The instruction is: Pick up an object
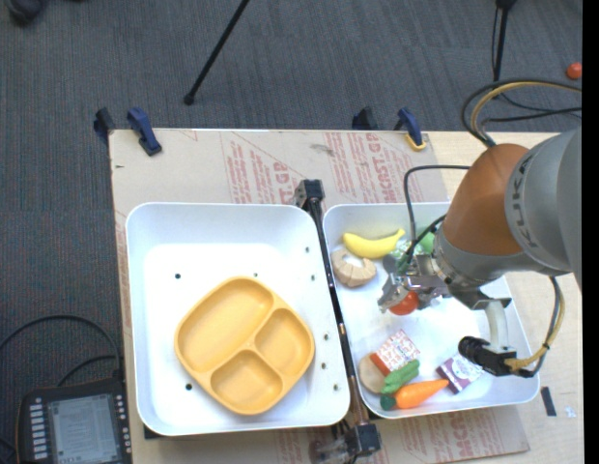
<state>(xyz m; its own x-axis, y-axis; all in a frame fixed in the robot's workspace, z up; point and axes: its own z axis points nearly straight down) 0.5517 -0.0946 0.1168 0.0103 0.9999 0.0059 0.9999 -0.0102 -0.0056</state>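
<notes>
Holding a yellow divided plate, left bin; right bin, banana, carrot; jaws' state unclear.

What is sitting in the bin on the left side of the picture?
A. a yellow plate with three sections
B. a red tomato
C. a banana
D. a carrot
A: the yellow plate with three sections lies in the left bin, while the banana and carrot are in the right bin.
</notes>
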